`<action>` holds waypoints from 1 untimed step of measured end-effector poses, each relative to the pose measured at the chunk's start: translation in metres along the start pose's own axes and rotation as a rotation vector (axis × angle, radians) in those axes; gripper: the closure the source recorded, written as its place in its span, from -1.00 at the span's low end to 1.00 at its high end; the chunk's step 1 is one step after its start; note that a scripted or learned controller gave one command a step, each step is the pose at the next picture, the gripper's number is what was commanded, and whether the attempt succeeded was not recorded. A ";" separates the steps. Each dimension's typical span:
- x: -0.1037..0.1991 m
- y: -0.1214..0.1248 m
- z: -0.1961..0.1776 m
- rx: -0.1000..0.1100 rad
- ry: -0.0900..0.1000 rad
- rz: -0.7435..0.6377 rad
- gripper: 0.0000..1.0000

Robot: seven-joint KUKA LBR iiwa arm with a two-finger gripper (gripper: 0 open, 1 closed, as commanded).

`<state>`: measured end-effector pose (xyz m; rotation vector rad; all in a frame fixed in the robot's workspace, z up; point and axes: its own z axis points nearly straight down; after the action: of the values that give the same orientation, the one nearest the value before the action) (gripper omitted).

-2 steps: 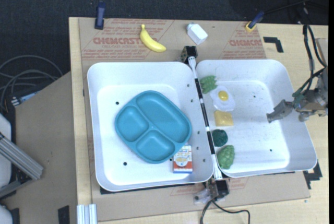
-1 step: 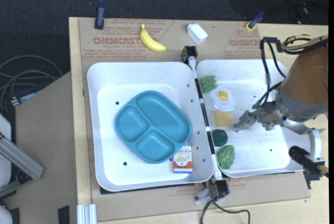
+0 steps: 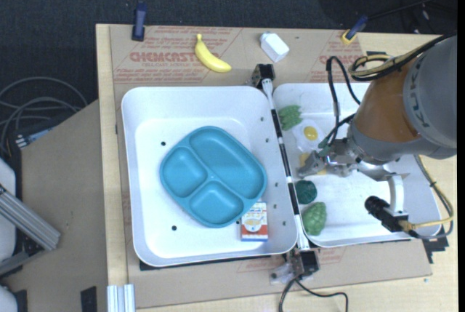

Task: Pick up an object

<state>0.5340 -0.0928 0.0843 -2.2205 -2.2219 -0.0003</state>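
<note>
Right bin (image 3: 378,234): hand (image 3: 311,165) (low)

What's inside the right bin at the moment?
The right white bin holds three green lumpy items and a small yellow piece. The grey arm covers the bin's far side.

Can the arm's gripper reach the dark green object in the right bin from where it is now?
Probably yes. The gripper hangs just above the dark green object, with nothing between them. The bin divider runs close beside it.
</note>
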 end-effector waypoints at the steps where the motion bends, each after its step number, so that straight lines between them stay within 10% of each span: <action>1: -0.001 0.042 0.000 -0.002 -0.001 0.000 -1.00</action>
<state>0.5762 -0.0933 0.0847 -2.2217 -2.2231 -0.0012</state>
